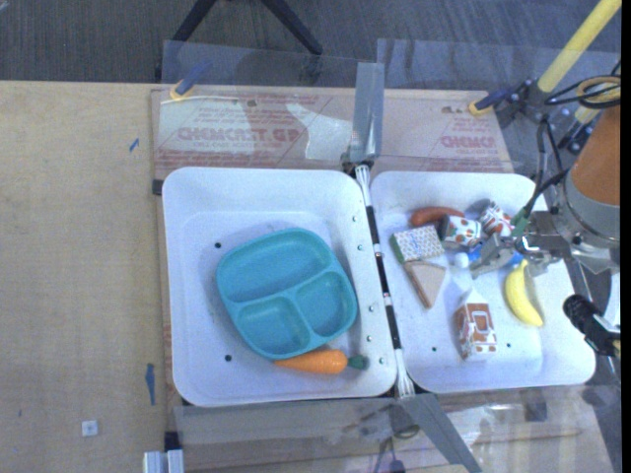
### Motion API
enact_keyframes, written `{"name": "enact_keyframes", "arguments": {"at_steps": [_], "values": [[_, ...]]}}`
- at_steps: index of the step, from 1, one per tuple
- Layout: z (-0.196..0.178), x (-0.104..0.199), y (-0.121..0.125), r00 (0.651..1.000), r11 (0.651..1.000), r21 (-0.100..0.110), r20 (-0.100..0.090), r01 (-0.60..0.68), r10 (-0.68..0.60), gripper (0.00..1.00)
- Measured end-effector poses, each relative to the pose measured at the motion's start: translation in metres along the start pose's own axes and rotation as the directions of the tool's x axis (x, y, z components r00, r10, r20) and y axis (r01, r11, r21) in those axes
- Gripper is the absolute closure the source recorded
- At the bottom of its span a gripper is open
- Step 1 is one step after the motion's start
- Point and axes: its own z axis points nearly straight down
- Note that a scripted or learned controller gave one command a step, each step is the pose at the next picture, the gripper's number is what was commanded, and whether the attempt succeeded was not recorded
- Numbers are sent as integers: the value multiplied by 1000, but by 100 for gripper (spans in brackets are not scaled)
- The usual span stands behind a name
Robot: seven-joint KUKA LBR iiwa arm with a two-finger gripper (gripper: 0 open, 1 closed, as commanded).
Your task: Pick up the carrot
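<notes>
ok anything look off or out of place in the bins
One thing stands out. The carrot lies alone in the left bin, pressed against the near edge of the blue tray, not on it. The other food, such as the banana, is heaped in the right bin, where the gripper is. Nothing looks spilled or broken.

The carrot [312,363] is orange with a dark green tip. The sectioned tray [286,292] is plain teal, and the two bins [197,215] are white with small dark dots. The banana [523,297], just beside the gripper [513,247], is yellow. The small carton [475,329] is white with a red-brown print. The sausage [434,215] is red-orange. The arm [599,166] carries an orange band.
</notes>
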Motion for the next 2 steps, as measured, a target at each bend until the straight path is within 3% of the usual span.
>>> {"name": "enact_keyframes", "arguments": {"at_steps": [1,2], "values": [[121,-11,32,999,999,-1,1,39,-39,0],[153,-28,5,933,933,-6,-4,-361,361,0]]}}
